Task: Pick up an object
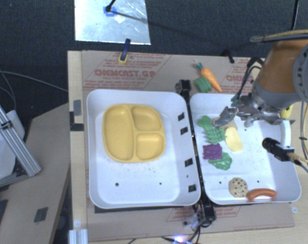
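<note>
My gripper (pixel 224 119) hangs over the upper middle of the right bin (pixel 278 174), its fingers reaching left toward a pale yellow piece (pixel 233 139) and a green leafy piece (pixel 210 127). Nothing shows between the fingers. Below them lie a purple piece (pixel 212 151) and a second green piece (pixel 222 162). A cookie (pixel 238 186) and an orange sausage (pixel 261 193) rest near the bin's front edge.
The left bin (pixel 138 189) holds a yellow divided plate (pixel 133 132). A toy carrot (pixel 211 77) and a green toy (pixel 203 85) lie on the cardboard behind the right bin. A shiny sheet (pixel 112 13) sits at the back.
</note>
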### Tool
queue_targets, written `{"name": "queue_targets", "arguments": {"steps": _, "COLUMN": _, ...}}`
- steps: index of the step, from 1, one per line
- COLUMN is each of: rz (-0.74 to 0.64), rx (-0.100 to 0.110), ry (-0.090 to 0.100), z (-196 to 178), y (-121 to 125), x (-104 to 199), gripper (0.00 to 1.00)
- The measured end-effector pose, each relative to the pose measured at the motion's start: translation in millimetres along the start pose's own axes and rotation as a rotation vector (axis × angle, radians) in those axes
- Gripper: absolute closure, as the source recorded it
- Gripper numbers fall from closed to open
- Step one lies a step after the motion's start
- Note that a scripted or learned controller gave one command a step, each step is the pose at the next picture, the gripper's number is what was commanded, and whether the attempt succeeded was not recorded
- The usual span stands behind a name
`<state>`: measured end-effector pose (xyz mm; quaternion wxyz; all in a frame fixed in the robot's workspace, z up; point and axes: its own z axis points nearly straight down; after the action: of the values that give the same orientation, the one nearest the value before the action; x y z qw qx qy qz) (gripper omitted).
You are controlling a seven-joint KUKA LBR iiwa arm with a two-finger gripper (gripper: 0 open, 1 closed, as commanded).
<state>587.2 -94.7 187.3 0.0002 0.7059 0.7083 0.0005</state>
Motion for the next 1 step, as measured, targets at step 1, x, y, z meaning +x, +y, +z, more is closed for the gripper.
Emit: {"name": "queue_targets", "arguments": {"steps": 1, "rz": 0.006, "rx": 0.003, "ry": 0.002, "z": 106.2, "y": -49.7, "x": 0.1, "gripper": 0.0}}
